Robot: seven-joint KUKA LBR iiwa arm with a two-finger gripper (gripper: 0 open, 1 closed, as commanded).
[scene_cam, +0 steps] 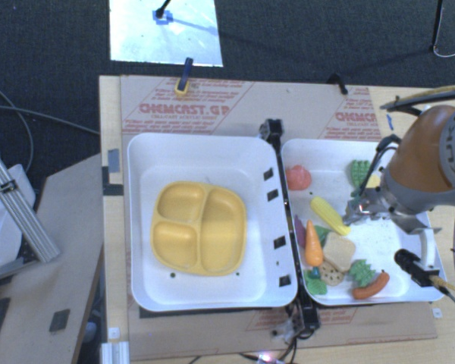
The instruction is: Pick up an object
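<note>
We see the grey 2-finger gripper [355, 211] low in the right white bin [330, 152], finger state unreadable, with the yellow plastic corn cob [328, 215] just left, long axis running upper-left to lower-right.

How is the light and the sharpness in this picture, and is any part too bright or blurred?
Camera view: even overhead light with soft shadows; the white bins look a little washed out; glare brightens the shiny sheet on the dark floor; the whole picture is slightly soft, and the arm is blurred at the right.
</note>
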